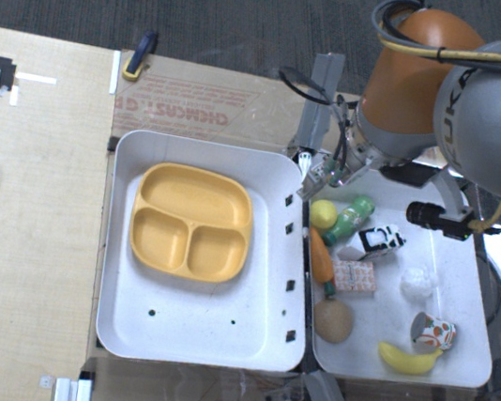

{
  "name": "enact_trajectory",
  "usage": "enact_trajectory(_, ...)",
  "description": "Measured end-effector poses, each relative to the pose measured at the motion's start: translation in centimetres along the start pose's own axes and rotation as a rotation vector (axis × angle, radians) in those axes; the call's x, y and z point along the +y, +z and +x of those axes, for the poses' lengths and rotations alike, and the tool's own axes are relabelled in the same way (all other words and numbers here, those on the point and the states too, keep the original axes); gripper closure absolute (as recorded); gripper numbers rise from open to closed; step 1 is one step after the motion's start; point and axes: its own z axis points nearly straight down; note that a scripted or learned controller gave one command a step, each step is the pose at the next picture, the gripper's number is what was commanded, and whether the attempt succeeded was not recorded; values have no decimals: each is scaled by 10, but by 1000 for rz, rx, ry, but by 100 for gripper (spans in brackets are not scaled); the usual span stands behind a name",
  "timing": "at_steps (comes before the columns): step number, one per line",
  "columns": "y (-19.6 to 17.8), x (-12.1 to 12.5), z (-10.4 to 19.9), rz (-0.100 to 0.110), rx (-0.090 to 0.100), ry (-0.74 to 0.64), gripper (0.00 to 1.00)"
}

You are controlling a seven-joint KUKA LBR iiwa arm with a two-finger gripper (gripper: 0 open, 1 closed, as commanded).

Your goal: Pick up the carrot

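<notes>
Now, nearest to us in the right bin [473, 318], a banana [407, 357] lies along the near wall, with a brown, roundish fruit [333, 320] to its left and a small orange-and-white piece [433, 332] just behind it. One step farther comes the carrot [321, 257]. It lies flat along the bin's left wall, running near to far, with the brown fruit just off its near end and a yellow lemon [323, 215] at its far end. A pink checked packet [355, 277] sits close against its right side; whether they touch we cannot tell. Just right of the lemon a green bottle [355, 210] lies tilted. The gripper [319, 180] hangs over the bin's far left corner, just beyond the lemon and apart from the carrot. We cannot tell whether the jaws are spread or pressed together; the carrot is not in their grip.

We judge the carrot to be light and stiff, with a smooth skin and a taper, so a pinch near either end could squirt it out. We would take it across its width at the thick middle. The trouble is room: the wall crowds one side and the packet the other, so the jaws need to come straight down, turned square to its length.
</notes>
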Motion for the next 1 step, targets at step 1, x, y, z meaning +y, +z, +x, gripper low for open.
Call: enact_trajectory(1, -178, 9, -20, -1, -1, -71, 100)
